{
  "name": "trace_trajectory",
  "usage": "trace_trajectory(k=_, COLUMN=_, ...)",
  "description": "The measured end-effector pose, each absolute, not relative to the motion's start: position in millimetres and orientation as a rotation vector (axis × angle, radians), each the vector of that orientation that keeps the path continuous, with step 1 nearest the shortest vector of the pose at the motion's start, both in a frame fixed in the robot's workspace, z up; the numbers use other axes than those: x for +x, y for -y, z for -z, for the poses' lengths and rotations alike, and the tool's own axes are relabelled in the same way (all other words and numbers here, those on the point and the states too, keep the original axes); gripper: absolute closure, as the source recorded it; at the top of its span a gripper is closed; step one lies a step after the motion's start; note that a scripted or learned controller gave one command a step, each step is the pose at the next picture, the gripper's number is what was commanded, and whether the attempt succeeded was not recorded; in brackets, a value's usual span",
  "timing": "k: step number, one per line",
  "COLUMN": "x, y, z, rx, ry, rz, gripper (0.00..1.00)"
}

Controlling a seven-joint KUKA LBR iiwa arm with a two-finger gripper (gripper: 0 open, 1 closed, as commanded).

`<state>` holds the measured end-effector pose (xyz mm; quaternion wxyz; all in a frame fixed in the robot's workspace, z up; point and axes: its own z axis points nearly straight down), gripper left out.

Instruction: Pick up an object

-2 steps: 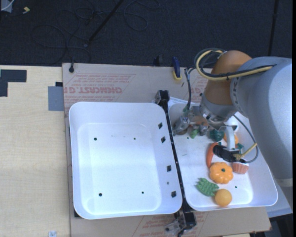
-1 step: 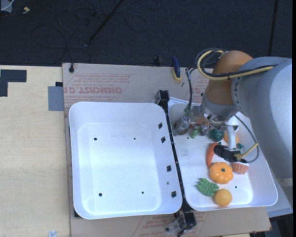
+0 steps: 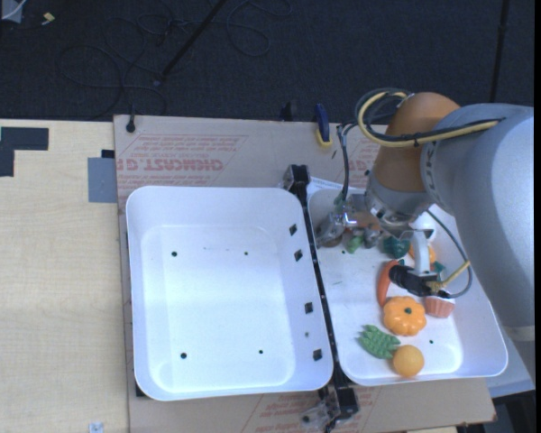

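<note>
The right bin (image 3: 487, 354) holds several small toys. An orange pumpkin (image 3: 404, 316) sits near its middle, with an orange ball (image 3: 408, 360) and a green leafy piece (image 3: 377, 341) in front of it. A red-orange carrot shape (image 3: 384, 283) and a pink piece (image 3: 439, 307) lie close by. A teal item (image 3: 398, 244) and a small dark item (image 3: 354, 238) lie at the back. My gripper (image 3: 341, 224) hangs low over the bin's back left part, beside the small dark item. The wrist hides what is under it.
The left white bin (image 3: 153, 242) stands beside the right one, with a black clamp strip (image 3: 308, 269) along the shared wall. The grey arm (image 3: 487, 197) covers the right bin's back right corner. Cables (image 3: 451, 273) loop from the wrist over the toys.
</note>
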<state>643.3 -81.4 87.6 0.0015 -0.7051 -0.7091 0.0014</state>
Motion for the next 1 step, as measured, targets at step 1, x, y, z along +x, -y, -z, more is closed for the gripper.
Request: trace_trajectory(k=1, x=643.3, y=81.4, z=-87.6, rx=-2.212, ry=2.227, rz=-0.005, gripper=0.0)
